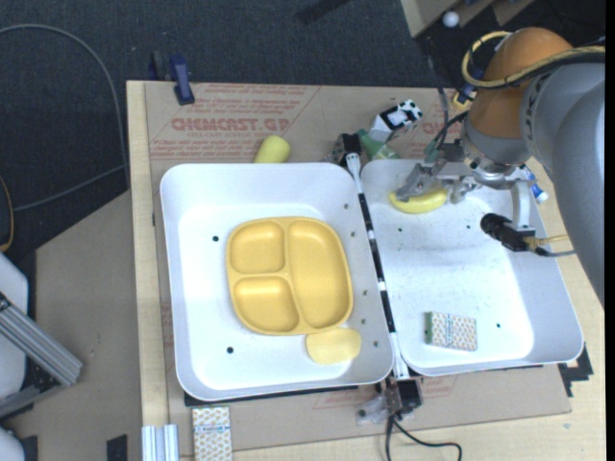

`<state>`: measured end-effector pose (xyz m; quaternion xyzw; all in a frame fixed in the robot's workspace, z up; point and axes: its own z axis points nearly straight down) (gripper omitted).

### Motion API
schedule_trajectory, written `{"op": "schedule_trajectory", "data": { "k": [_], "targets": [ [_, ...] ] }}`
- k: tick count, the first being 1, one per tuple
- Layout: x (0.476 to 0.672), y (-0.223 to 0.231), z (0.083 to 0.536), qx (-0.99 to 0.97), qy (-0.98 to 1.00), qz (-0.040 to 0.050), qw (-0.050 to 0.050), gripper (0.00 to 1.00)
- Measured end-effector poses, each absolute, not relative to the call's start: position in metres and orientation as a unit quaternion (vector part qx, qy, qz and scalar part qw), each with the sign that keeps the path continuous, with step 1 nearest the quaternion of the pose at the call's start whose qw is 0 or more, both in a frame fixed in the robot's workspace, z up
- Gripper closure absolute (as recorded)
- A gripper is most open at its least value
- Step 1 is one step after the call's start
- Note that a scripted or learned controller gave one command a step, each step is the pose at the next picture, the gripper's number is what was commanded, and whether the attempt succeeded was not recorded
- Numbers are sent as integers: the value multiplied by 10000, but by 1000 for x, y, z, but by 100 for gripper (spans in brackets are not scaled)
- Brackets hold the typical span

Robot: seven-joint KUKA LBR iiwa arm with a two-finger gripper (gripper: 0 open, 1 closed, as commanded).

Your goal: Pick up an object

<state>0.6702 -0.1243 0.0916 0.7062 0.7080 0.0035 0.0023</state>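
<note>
Banana (420,202), yellow and curved, under end effector (430,178) in right bin (500,286).

Red lettering on the brown board (231,123) behind the bins reads roughly "CHEMCAST GP".

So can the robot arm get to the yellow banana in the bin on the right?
Probably yes. The gripper is already right over the banana at the far end of the right bin, and nothing lies on top of it. The small packet sits well away, near the front of that bin.
</note>
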Motion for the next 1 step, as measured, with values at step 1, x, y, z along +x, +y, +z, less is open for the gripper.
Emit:
{"op": "schedule_trajectory", "data": {
  "k": [1],
  "targets": [
    [671,-124,102,7057,7084,41,50,100]
  ]
}}
